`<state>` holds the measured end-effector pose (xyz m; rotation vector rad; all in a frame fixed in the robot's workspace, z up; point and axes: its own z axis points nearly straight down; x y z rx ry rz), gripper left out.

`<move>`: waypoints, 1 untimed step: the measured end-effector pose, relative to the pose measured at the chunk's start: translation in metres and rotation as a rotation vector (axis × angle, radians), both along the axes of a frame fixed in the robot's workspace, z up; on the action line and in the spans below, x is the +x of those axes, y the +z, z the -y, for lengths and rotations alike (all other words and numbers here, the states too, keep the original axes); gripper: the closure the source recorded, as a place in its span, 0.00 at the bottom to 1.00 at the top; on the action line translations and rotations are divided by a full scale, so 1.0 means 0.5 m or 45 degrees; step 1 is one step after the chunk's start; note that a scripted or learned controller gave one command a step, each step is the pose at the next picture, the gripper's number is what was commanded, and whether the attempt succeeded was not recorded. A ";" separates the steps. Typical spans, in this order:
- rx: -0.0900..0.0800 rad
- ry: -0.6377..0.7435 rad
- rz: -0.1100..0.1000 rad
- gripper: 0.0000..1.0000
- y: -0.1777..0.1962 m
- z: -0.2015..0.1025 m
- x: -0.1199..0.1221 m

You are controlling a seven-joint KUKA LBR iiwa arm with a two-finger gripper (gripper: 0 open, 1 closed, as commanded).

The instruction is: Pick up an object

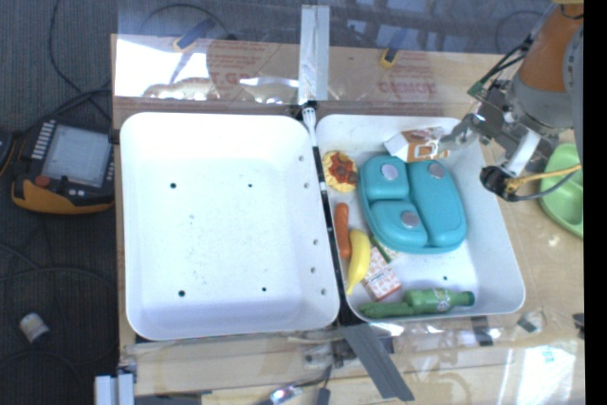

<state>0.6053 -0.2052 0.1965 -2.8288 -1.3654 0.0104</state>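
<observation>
Reaching in from the right, arm bends down-left; end effector, finger state indiscernible, hovers above right bin near carton.

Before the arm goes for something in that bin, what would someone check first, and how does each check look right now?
1. Objects present in the right white bin: ok; a big teal plastic compartment tray, yellow banana, orange carrot and green bottle lie there.
2. End effector above that bin: ok, it sits over the upper right corner.
3. End effector already holding something: cannot tell; it is small and blurred.
4. Nearest target reachable: ok, a small white and orange packet lies just beside it.
5. Objects spaced for a clean grasp: not ok; banana, carrot and a small red and white box crowd together by the teal tray.
</observation>
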 end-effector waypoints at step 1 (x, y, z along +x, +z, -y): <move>0.001 0.143 0.001 0.00 -0.029 0.026 -0.034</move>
